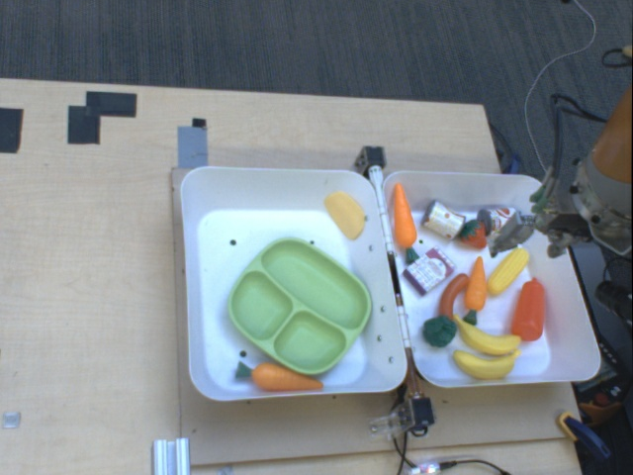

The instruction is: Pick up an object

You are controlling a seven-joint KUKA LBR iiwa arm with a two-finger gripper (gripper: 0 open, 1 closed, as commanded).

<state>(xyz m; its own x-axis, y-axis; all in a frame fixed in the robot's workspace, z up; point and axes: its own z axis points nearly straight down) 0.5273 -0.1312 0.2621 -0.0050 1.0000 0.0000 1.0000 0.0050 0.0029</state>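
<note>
The right bin (584, 359) holds several toy foods: a long carrot (403, 216), a white can (445, 219), a purple box (428, 270), a red sausage (453, 295), a small carrot (477, 283), a corn cob (507, 268), a red pepper (529, 310), a green broccoli (440, 332) and two bananas (487, 340). My gripper (512, 232) hangs over the bin's upper right part, just above the corn cob and beside a small red piece (476, 234). Nothing is visibly held.
In the left bin (193, 265) lie a green divided plate (300, 307), a pale yellow piece (345, 214) at the back right and a carrot (282, 377) at the front. The arm (603, 191) comes in over the right bin's far right rim.
</note>
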